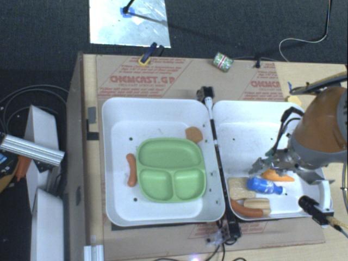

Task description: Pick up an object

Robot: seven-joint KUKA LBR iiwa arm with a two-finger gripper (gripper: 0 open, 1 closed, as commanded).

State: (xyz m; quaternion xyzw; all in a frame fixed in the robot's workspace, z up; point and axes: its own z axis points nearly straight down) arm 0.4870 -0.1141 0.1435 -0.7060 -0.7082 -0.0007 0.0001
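Fingers (272, 166) above smooth orange carrot (277, 174)

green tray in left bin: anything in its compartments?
Empty. All three compartments of the tray show bare green; the sausage and the brown piece lie outside it.

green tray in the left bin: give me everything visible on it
The green tray looks like smooth moulded plastic, pale green, rounded corners, with three compartments: one wide at the far side, two smaller at the near side. It lies flat in the middle of the left bin. A small sausage lies in the bin just off its left edge, and a brown round piece sits at its far right corner.
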